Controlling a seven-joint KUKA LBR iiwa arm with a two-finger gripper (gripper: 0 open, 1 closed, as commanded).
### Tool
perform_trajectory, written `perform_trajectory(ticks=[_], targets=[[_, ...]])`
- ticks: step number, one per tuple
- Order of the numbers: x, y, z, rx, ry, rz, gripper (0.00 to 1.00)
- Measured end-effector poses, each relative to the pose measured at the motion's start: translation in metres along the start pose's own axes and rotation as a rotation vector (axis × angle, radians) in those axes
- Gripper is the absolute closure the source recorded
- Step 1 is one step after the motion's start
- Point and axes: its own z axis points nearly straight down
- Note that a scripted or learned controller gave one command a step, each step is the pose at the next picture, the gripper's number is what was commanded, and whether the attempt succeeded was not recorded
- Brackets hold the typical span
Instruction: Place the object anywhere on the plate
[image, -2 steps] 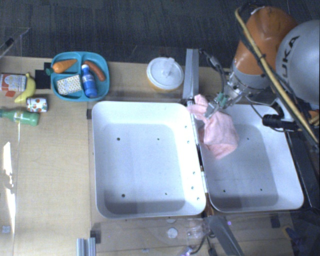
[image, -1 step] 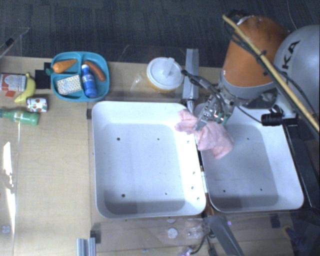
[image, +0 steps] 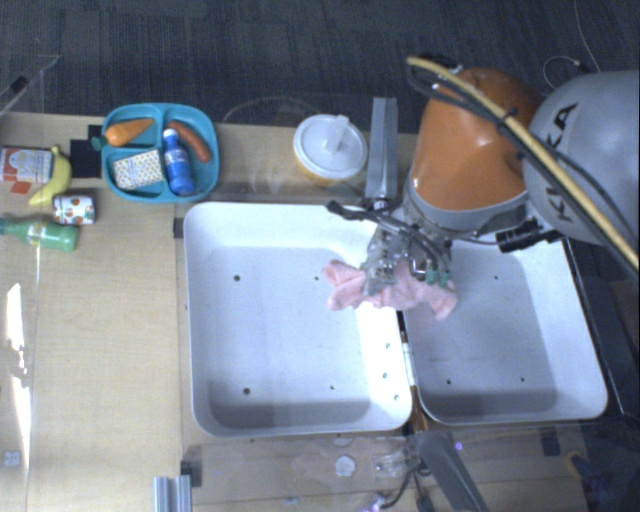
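Centre-right of frame, gripper (image: 405, 262): hanging right over the pink cloth (image: 392, 288), wrist bulk blocking the fingers; open, shut or gripping, cannot tell.
Cloth position: crumpled across the ridge between left bin (image: 270, 330) and right bin (image: 520, 340), directly under the gripper, spilling lower left and lower right of it.
Long axis: roughly left to right across the frame.
Plate: blue divided plate (image: 205, 135), upper left, well apart from the cloth, already holding toy food.
Hidden: cloth middle and any contact, covered by the wrist.
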Motion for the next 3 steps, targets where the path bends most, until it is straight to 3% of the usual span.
perform_trajectory(ticks=[1,2,3], targets=[[0.035,0.026,0.009,0.000,0.000,-0.104,1.00],[0.074,0.059,0.004,0.000,-0.001,-0.110,1.00],[0.074,0.059,0.004,-0.001,-0.001,-0.109,0.00]])
